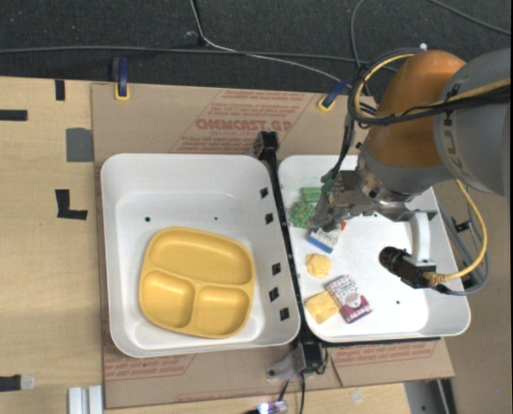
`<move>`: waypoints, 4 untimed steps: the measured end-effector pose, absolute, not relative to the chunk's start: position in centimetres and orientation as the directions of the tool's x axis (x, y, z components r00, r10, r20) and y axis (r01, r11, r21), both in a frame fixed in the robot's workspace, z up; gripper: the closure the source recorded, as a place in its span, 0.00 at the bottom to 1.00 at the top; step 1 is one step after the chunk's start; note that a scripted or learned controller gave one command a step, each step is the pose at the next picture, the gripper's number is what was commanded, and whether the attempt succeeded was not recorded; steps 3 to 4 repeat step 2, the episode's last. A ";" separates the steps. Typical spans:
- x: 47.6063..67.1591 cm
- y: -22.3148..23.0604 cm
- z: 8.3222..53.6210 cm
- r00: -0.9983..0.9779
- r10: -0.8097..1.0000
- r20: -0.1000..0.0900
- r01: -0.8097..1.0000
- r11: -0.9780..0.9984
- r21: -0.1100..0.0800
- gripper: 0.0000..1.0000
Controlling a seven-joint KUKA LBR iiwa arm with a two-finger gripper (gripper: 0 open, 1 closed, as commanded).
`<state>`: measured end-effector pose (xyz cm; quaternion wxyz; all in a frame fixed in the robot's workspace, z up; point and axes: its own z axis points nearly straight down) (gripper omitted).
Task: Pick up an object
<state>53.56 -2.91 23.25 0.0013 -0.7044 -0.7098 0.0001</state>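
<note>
Your end effector (pixel 329 218) sits low at ten o'clock in the right bin (pixel 428 317), over a green object (pixel 306 205) and a blue-and-white packet (pixel 322 241); you cannot tell its grip. At six o'clock lie yellow pieces (pixel 319 307); the left bin (pixel 127 188) holds a yellow tray (pixel 196 280).

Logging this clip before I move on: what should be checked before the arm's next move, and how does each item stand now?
1. Hand over the right bin: ok, near its left side.
2. Items within reach: ok; green piece and blue-white packet lie by the hand.
3. Anything between the fingers: cannot tell; the wrist hides them.
4. Other items apart from the hand: ok; yellow block, yellow wedge and maroon packet lie nearer the front.
5. Left bin out of the way: ok; it holds a yellow tray.
</note>
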 end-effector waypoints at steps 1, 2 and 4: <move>52.8 2.8 23.9 -0.008 1.000 0.002 1.000 0.008 -0.001 1.00; 52.9 8.1 22.3 -0.006 1.000 0.000 1.000 0.006 -0.004 1.00; 52.9 8.1 22.3 -0.006 1.000 0.000 1.000 0.006 -0.004 1.00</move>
